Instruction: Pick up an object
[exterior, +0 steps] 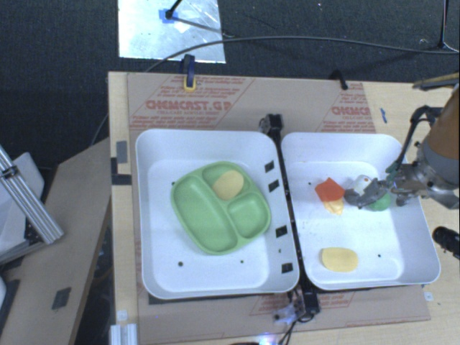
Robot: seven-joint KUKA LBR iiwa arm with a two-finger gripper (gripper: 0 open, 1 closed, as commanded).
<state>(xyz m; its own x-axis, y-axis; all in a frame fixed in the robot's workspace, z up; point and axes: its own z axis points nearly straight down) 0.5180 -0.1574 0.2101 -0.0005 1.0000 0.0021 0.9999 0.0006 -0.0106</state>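
My gripper (361, 192) reaches in from the right and sits low over the right bin (413, 261). A green object (382, 202) lies right beneath it, partly covered by it. Just left of the gripper tip lies an orange-red piece (329, 190) with a small yellow piece (334, 207) against its lower edge. A yellow oval object (338, 259) rests near the front of the same bin. In the left bin (162, 264) a green divided plate (208, 221) carries a pale yellow object (228, 185) in its top compartment.
A black divider with clips (282, 200) runs between the two bins. The bins stand on a cardboard sheet (237, 103) on the bench. A metal frame (29, 203) stands at the far left, and a cable (323, 42) crosses the dark floor behind.
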